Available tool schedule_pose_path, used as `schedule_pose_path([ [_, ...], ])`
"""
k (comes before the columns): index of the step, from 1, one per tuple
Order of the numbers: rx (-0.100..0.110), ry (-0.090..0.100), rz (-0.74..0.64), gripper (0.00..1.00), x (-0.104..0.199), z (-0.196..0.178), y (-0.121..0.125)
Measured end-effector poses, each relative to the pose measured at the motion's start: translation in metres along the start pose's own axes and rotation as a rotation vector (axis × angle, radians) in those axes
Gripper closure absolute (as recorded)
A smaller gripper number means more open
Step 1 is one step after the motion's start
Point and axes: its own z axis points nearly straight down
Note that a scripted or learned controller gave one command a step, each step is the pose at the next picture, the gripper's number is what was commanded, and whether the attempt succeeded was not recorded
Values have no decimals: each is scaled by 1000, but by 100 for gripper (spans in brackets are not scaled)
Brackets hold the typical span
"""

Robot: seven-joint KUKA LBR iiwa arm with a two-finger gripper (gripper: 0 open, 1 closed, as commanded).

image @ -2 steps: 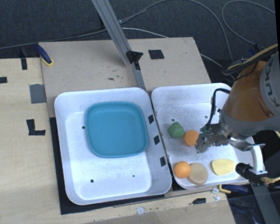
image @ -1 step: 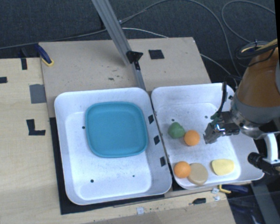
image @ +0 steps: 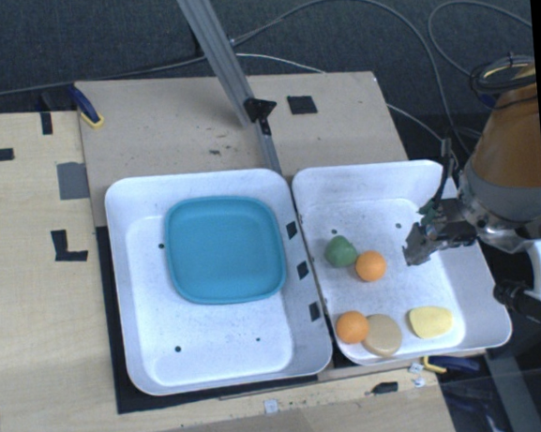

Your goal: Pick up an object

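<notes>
Orange is the colour nearest the gripper (image: pixel 422 244): a small orange ball (image: pixel 371 266) lies about mid-floor in the right bin (image: pixel 371 181), just beside a green ball (image: pixel 340 250) that touches it on the side toward the left bin (image: pixel 134 269). The gripper hovers over the same bin's right half, near its right wall, so the orange ball lies from the jaws toward the bins' shared divider and slightly toward the front edge; being round, it offers no long axis to line up with.

Along the right bin's front wall sit a second orange ball (image: pixel 353 326), a tan rounded piece (image: pixel 383 334) touching it, and a yellow piece (image: pixel 431 320) apart from both. A blue plate (image: pixel 224 248) lies in the left bin.

The jaws are dark and blurred against the wrist, so I cannot tell their state; nothing visibly sits between them.
</notes>
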Motion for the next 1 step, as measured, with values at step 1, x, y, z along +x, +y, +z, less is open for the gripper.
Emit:
schedule_pose_path([
  [1, 4, 1, -4, 100, 58, 7, 22],
])
